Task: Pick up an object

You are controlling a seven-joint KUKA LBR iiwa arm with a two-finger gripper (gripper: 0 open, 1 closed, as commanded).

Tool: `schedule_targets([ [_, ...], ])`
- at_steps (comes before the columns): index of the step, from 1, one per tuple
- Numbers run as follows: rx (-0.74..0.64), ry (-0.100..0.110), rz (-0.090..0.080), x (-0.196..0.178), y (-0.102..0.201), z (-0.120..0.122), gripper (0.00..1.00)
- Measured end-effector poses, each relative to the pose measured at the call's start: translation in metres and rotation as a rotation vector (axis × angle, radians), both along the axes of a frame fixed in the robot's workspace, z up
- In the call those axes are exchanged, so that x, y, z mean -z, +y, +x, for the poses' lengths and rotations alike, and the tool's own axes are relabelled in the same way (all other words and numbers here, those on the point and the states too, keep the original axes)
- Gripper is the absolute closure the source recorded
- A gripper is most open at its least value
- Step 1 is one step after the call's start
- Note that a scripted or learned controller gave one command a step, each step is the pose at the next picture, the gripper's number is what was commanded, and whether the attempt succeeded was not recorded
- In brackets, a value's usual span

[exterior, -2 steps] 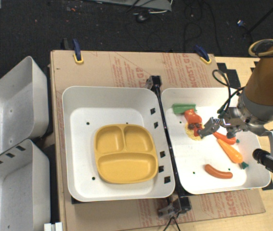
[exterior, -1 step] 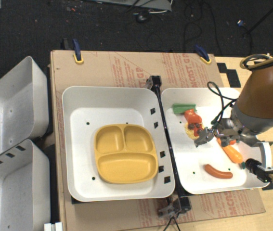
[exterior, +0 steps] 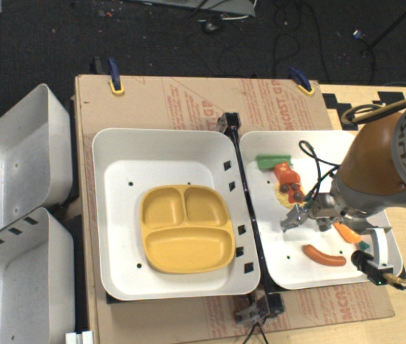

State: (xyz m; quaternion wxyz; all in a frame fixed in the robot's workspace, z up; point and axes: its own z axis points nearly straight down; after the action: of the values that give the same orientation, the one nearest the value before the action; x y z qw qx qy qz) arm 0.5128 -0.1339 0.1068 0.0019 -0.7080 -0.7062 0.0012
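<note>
Arm reaches into the right bin, where all the loose pieces sit, so that's where the pick happens. Gripper is low, just right of the red/yellow toy; can't tell finger state. Sausage lies near side, green block far. Left bin holds just the yellow tray.

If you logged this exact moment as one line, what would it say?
arm: over right bin | gripper: low, near red toy | sausage: untouched | yellow tray: left bin
</note>
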Motion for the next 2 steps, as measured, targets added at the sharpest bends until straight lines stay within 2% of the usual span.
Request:
schedule_targets([
  [1,0.001,-0.004,-0.001,-0.013,0.000,0.001,1.00],
  [2,-0.005,-0.009,-0.002,-0.076,0.001,-0.001,1.00],
])
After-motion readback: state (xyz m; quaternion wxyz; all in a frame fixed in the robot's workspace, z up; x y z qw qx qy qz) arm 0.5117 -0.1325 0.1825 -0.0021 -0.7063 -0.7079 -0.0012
